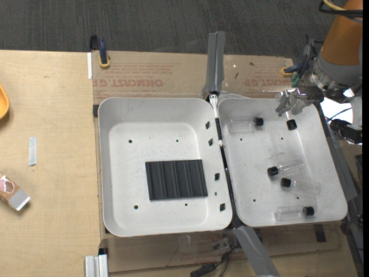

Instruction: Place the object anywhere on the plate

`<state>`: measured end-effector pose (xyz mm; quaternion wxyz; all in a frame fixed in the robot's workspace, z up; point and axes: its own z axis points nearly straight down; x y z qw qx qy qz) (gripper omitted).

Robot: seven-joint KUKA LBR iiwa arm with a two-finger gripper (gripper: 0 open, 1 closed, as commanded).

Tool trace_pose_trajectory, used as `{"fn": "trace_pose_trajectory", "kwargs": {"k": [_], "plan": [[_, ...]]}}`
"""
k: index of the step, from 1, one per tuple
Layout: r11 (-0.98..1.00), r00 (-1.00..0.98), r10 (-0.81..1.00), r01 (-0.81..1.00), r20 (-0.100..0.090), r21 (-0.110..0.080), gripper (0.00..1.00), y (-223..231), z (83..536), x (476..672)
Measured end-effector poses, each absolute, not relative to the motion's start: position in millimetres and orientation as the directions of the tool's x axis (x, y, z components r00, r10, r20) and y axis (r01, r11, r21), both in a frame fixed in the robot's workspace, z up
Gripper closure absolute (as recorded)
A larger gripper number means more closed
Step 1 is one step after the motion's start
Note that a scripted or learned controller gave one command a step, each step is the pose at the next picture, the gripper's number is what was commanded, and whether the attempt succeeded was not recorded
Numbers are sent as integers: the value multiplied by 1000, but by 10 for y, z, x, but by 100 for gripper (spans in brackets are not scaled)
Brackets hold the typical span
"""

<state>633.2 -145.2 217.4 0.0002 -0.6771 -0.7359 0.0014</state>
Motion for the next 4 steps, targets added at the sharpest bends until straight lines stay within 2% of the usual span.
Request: {"fn": "trace_pose_trajectory", "kwargs": {"k": [1, 2, 3, 4], "plan": [[43, -43, 999, 999, -1, -2, 100, -997, 2964, 5363], [142, -142, 990, 990, -2, -1, 100, -191, 3394, 5180], [-50, 50, 999, 999, -2, -5, 100, 496, 2758, 4899], [9, -9, 1000, 1000, -2, -5, 100, 1186, 2564, 4774]]}}
